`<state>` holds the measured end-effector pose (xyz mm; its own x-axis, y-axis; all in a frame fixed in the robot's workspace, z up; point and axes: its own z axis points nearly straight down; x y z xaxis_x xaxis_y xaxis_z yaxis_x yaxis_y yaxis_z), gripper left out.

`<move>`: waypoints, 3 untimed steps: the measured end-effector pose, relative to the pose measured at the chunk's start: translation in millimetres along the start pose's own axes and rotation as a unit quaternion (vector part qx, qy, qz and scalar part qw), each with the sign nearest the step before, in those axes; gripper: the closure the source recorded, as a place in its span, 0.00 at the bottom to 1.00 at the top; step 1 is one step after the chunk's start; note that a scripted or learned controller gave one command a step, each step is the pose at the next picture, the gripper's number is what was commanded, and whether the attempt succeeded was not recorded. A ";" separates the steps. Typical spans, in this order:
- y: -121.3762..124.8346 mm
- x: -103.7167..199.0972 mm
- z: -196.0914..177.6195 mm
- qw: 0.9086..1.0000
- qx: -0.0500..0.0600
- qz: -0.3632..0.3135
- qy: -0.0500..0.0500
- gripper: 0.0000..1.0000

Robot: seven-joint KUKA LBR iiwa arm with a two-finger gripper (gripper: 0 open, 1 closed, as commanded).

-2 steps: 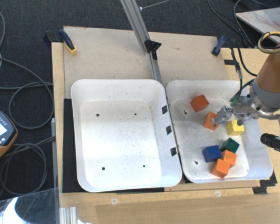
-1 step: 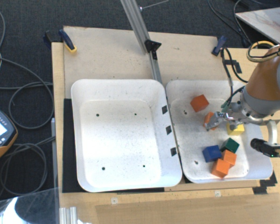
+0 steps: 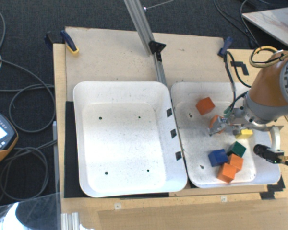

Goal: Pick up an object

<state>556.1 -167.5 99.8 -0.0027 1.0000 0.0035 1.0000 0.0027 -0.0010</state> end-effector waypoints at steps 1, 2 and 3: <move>0.1 -0.6 -10.9 1.000 -0.001 0.000 0.000 1.00; -1.3 -1.0 -74.9 1.000 -0.004 0.001 -0.003 1.00; -0.4 -4.4 -119.2 1.000 -0.004 0.001 -0.003 1.00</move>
<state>555.8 -172.3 218.9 -0.0010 1.0000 -0.0023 1.0000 0.0010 0.0070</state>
